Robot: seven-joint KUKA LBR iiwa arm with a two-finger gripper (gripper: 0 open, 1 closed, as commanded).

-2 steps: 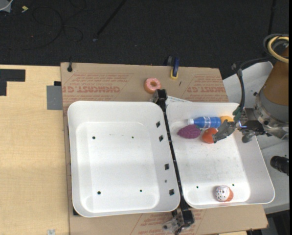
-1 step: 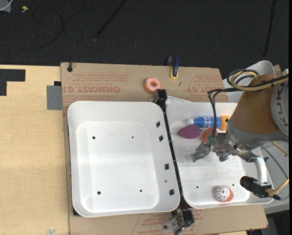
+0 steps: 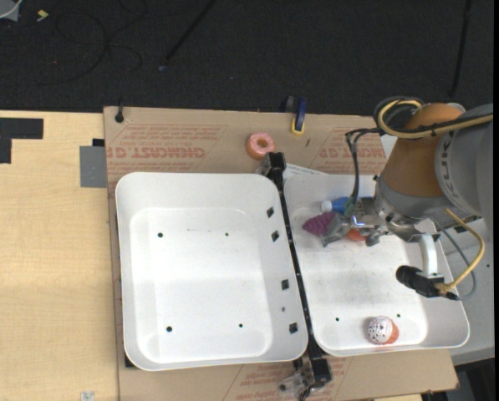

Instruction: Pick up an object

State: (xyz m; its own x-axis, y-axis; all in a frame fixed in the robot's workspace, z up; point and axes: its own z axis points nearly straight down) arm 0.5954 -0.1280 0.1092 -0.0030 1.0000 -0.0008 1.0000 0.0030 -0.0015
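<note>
With the gripper [image 3: 355,222] low over the purple object [image 3: 319,223] and clutter near the right bin's [image 3: 349,324] far edge, I cannot tell its grip state, and a crowded, off-centre grasp could slip or drag neighbours, while the spotted ball [image 3: 381,331] sits near the front edge.

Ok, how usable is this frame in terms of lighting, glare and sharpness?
Camera view: lighting even, the left bin bright but not blown out; soft shadow along its far wall; objects near the pincer look slightly soft and cluttered; the spotted ball reads clearly.
</note>
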